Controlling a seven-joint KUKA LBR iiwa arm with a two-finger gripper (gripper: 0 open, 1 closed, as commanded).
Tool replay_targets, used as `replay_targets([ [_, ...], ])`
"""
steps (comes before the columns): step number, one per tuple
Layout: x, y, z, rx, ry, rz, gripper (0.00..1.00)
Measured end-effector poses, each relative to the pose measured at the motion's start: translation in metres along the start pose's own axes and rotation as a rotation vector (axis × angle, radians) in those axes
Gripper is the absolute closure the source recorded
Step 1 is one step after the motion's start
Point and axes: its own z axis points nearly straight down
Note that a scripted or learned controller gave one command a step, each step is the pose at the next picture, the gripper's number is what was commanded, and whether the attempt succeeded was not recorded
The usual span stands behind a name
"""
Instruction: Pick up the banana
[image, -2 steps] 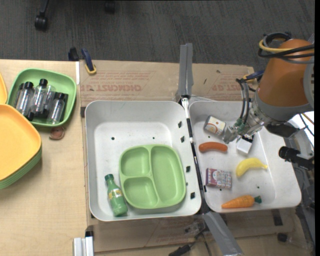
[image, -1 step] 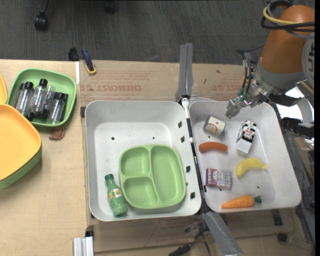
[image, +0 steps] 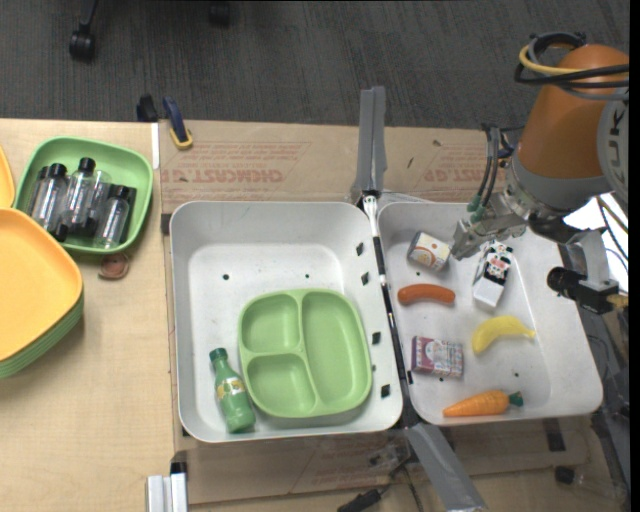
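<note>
The yellow banana (image: 501, 331) lies in the right bin (image: 560, 385), near its middle right, below a small white carton (image: 492, 277). My gripper (image: 477, 238) hovers over the back part of the right bin, between a small box (image: 430, 251) and the white carton. It sits well above and behind the banana, apart from it. Nothing shows between its fingers.
The right bin also holds a red sausage (image: 427, 294), a pink packet (image: 438, 357) and an orange carrot (image: 481, 403). The left bin (image: 200, 250) carries a green divided tray (image: 304, 353) and a green bottle (image: 231, 390). Orange plates (image: 35, 300) and a green tray of bottles (image: 85, 195) sit on the bench left.
</note>
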Motion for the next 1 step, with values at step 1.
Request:
replay_targets([
  [1, 0.0128, -0.0237, 0.0077, 0.003, 0.001, 0.258, 1.00],
])
